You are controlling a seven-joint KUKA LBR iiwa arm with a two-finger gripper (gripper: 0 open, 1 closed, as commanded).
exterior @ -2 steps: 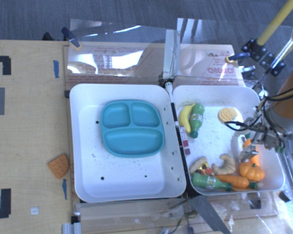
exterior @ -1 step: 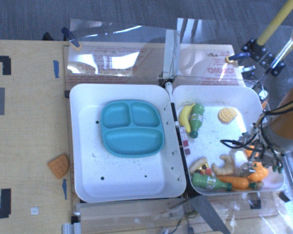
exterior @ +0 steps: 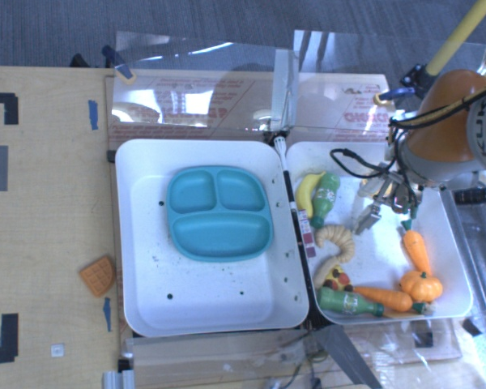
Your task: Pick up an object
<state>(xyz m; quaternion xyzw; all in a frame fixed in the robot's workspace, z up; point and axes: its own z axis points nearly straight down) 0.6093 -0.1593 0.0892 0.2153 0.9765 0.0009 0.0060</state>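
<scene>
The wooden bench spreads across the left and under both bins, with clear plastic sheeting standing behind them. The left bin is the larger white tray and carries a blue divided plate near its middle, three compartments facing up. The right bin sits just beside it, their rims touching along the middle seam, and it is crowded with toy food. The grey arm with its orange band reaches in from the right over the upper part of that bin, cables looping around the wrist. Below it the gripper hangs over a bare patch of the right bin's floor; its fingers look spread a little with nothing between them. To its left lie a yellow banana and a green bottle side by side against the bin's left wall. A tan curved croissant-like piece sits just below the gripper, close to it. To the right a carrot lies tilted, near a small orange pumpkin. Along the bottom wall a second carrot rests against another green bottle, with a small multicoloured piece just above. Outside the bins, a small waffle-like piece lies on the bench to the left.
</scene>
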